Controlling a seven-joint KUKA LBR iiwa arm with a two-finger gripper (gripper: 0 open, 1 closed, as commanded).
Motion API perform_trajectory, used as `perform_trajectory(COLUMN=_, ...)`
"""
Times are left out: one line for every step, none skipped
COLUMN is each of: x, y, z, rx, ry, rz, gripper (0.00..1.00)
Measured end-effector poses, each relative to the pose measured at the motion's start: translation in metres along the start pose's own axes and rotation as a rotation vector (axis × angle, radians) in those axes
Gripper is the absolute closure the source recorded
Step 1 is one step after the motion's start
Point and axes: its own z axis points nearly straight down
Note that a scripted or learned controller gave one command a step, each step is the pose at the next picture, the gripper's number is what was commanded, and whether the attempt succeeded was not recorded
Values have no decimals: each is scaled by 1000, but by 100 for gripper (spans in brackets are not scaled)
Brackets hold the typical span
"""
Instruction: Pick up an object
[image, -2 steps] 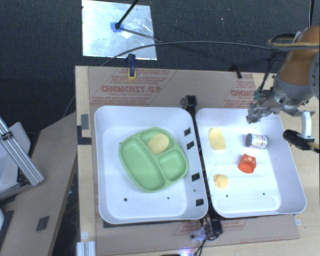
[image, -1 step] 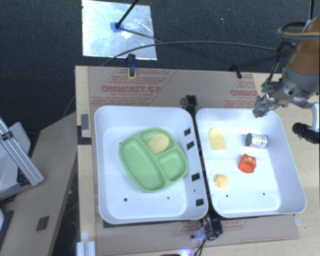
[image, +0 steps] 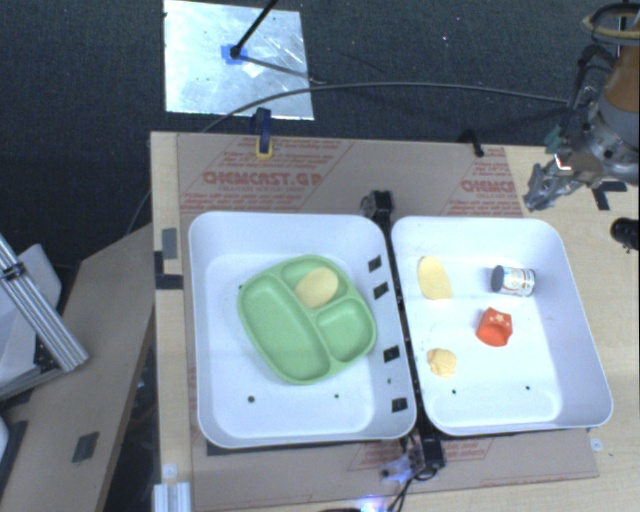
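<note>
Gripper (image: 545, 185) first: it sits near the surface's (image: 330, 165) back right corner, outside the right bin (image: 575, 330), just past that bin's back right corner. Whether it's open or closed: cannot tell, too small and blurred. Nothing visible in it, not touching any object.

Left to right:

- Left bin (image: 215, 330): green tray (image: 285, 335) with three compartments, roughly centred, rotated at a slant. Yellow lump (image: 318, 287) lies in the tray's back small compartment. The long compartment and the other small one hold nothing.
- Right bin, left side: pale yellow piece (image: 434, 278) near the back left, flat on the bin floor. Small yellow lump (image: 442, 361) in front of it, toward the bin's middle left.
- Right bin, centre-right: red object (image: 494, 327), roughly mid-bin. Behind it, small can (image: 513, 281) on its side, white label, apart from the red object.

All four right-bin objects are separate, none touching. The can is the closest one to the gripper, lying forward and a bit left of it, inside the back right part of the bin; still well apart from the gripper. Red object is farther forward along the same line. The two yellow pieces are farther left, the tray lump farthest.

Arm (image: 612, 95) enters at the top right, orange band just visible at the frame edge.
</note>
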Motion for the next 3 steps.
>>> perform_trajectory(x=41, y=-19, z=6, rx=9, ry=2, rz=0, gripper=100)
perform_trajectory(x=99, y=-25, z=19, rx=9, ry=4, rz=-3, gripper=100)
perform_trajectory(x=155, y=-39, z=41, rx=10, ry=4, rz=-3, gripper=100)
